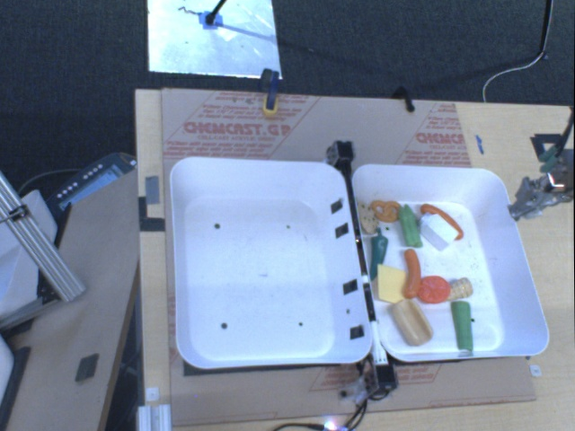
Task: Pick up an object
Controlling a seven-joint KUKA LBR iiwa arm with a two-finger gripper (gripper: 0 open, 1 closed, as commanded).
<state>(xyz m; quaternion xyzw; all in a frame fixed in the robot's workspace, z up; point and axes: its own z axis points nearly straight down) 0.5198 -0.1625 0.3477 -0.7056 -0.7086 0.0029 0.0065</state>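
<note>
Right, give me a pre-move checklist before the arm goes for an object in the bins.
1. Objects within the right-hand white bin: ok, all clustered there.
2. Gripper position: not ok, at the bin's right rim, apart from every object.
3. Fingers open: cannot tell.
4. Isolated target: ok, green cylindrical toy lies apart at the near side.
5. Yellow block free: not ok, it touches the orange sausage-shaped toy.

Two white bins on the counter (503, 133): left bin (260, 173) and right bin (512, 259). Inside the right bin: two green pieces (411, 226) (462, 324), one yellow block (390, 284), one white block (437, 233), one red round piece (433, 290), one tan bun-shaped piece (412, 321).
</note>
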